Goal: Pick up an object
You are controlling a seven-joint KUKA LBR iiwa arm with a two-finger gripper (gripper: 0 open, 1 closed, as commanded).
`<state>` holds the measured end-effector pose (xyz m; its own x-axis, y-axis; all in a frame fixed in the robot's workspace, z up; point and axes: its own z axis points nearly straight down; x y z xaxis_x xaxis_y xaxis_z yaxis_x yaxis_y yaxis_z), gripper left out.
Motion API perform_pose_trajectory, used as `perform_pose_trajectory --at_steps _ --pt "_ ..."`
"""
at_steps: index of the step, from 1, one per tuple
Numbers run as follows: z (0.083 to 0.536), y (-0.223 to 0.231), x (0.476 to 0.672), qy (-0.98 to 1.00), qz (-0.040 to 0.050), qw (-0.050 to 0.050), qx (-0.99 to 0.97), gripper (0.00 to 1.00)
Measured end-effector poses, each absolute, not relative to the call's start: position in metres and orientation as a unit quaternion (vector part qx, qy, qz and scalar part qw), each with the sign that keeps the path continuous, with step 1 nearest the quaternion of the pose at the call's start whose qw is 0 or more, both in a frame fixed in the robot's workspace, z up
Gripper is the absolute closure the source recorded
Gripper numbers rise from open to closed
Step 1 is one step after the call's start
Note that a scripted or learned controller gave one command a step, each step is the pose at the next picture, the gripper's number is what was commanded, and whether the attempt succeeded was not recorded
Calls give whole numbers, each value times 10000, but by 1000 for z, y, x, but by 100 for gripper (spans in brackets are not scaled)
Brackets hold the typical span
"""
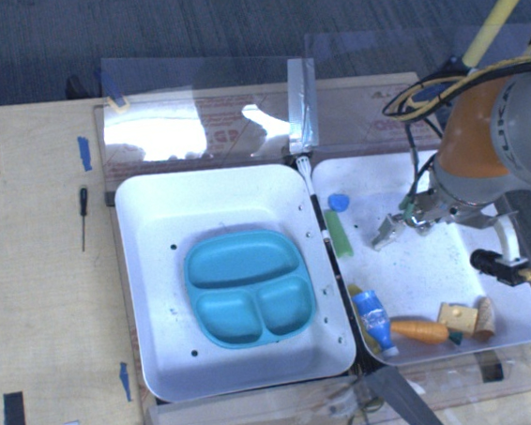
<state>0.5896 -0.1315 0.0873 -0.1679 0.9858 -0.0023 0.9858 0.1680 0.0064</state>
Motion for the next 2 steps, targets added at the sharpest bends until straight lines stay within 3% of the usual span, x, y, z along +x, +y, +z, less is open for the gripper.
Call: perform_pose_trajectory --at_steps 1,2 --pt "157 -136 573 8561 10 40 5167 0" --pt "88 -116 524 8422 16 34 5391 0"
